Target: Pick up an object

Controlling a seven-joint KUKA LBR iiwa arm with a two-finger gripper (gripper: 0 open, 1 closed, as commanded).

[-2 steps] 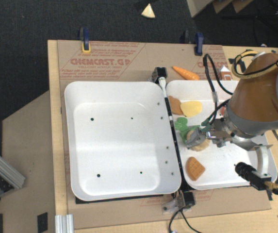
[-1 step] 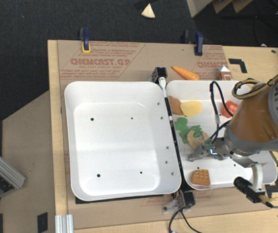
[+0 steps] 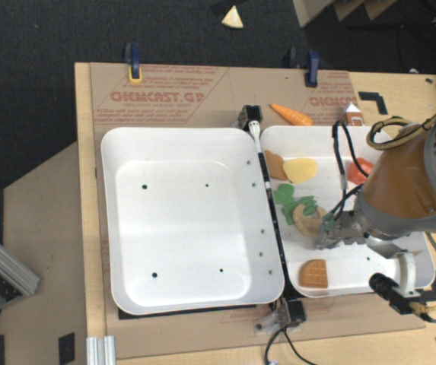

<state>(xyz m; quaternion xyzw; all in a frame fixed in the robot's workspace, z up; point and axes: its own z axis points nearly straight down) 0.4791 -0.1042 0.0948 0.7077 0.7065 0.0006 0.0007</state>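
Where clamps grip, board (image 3: 164,97) reads "CHEMCAST GP"

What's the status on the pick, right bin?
Pincer low in right bin, at the green toy and tan piece; grasp not confirmed. Yellow piece and orange block loose nearby. Cables draped over bin.

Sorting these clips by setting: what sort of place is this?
Probably a robotics lab bench: a grey-and-orange arm reaches over two white bins clamped to a board, with toy food like a carrot.
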